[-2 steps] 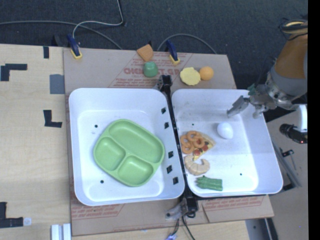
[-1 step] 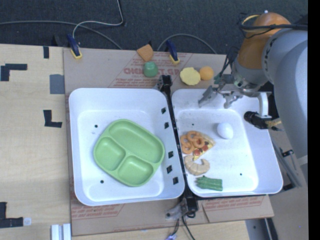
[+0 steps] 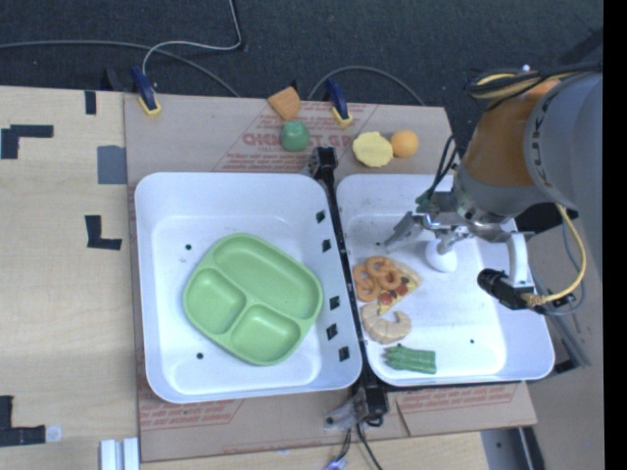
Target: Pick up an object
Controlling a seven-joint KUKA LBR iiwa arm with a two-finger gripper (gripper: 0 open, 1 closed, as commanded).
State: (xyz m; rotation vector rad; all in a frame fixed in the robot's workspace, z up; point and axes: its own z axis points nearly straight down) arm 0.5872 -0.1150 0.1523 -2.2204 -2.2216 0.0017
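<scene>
1. Over the right bin (image 3: 519, 360), near its far edge, the pincer (image 3: 423, 225) hangs low above the white floor; its fingers stand spread apart with nothing between them.
2. Just beside the pincer, toward the bin's right edge, a small white object (image 3: 443, 257) lies on the floor, apart from the fingers.
3. Along the right bin's left edge lie a pretzel-like toy (image 3: 384, 279), a tan shrimp-like piece (image 3: 386, 325) and, by the near edge, a green vegetable piece (image 3: 411, 360).
4. A green divided plate (image 3: 253, 299) sits in the middle of the left bin (image 3: 157, 213).
5. On the bench (image 3: 59, 262), beyond the bins' far edges, rest an orange wedge (image 3: 285, 101), a green ball (image 3: 294, 136), a yellow lemon-like toy (image 3: 372, 149) and a small orange ball (image 3: 404, 144), the last two touching.
</scene>
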